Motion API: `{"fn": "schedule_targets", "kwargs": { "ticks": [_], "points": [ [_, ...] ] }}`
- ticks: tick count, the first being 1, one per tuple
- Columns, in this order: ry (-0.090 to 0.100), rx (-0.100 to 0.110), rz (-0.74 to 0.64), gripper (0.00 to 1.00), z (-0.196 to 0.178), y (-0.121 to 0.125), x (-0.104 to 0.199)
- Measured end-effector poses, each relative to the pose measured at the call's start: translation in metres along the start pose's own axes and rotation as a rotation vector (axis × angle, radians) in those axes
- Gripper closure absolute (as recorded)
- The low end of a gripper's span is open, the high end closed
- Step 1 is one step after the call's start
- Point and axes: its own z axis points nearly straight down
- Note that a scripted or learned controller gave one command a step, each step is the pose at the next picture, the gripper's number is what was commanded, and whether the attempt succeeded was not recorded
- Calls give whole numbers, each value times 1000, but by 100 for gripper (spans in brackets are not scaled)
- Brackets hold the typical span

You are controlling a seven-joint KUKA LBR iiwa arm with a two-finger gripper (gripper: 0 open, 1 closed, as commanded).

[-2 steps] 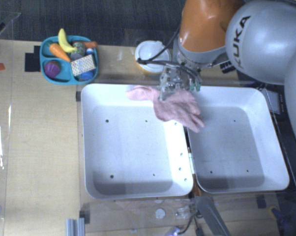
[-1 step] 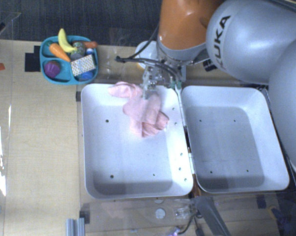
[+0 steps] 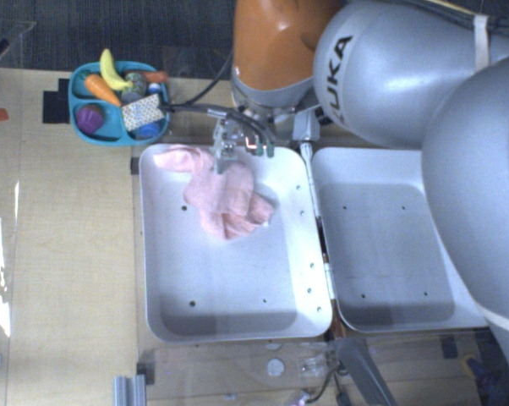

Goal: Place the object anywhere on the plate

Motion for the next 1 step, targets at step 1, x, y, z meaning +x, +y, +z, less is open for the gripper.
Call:
{"fn": "schedule_targets", "kwargs": {
  "ticks": [1],
  "points": [
    [-1,0,1,0,0,0,0]
  ]
}}
